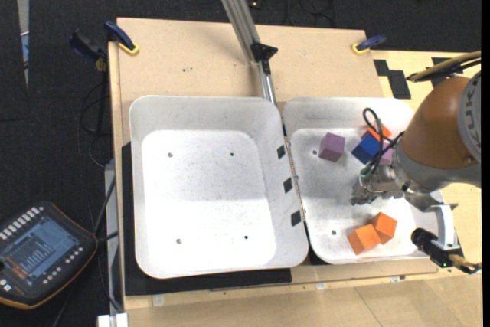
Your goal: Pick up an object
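Presently the right bin (306,237) holds a purple cube (331,146), a blue cube (367,148) under a black cable loop (372,119), and two orange blocks (373,232) touching near its front edge. End effector (370,188) low between them, arm overhanging; finger state cannot be told. Left bin (145,165) alongside; teach pendant (38,253) off the surface.

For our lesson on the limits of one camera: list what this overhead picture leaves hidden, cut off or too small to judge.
- Gripper: blurred and partly under the arm's wrist; finger state unreadable in the camera view.
- Blue block: its right side is hidden behind the arm and a black cable.
- Right bin: its right wall is covered by the arm.
- Teach pendant: screen text too small, left part cut off by the edge.
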You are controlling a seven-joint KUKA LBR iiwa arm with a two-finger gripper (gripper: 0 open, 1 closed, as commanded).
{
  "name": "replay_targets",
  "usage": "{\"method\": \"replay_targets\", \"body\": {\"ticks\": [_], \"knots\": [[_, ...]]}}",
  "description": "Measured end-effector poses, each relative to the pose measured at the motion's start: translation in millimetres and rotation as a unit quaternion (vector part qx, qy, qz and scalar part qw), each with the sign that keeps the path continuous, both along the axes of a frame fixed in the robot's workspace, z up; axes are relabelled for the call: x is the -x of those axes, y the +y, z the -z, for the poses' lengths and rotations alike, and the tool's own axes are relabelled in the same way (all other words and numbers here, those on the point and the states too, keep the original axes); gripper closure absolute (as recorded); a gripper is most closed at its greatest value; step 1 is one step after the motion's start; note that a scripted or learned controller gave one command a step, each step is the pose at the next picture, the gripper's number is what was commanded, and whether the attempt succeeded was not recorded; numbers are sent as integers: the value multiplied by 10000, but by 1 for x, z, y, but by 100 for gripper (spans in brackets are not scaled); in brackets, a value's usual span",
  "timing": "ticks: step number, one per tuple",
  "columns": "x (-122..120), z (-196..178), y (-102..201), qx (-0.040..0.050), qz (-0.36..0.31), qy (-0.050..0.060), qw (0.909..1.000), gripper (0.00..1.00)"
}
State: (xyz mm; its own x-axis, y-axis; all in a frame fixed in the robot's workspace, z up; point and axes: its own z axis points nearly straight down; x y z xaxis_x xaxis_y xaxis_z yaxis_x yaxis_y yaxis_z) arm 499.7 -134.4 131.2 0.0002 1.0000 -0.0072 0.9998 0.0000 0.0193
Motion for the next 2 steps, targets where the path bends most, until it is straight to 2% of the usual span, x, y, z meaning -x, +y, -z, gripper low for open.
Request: {"method": "replay_targets", "body": {"ticks": [1, 2], "knots": [[2, -63, -2, -25, -14, 62, 10000, 100], [-4, -109, -10, -24, -12, 68, 10000, 100]]}}
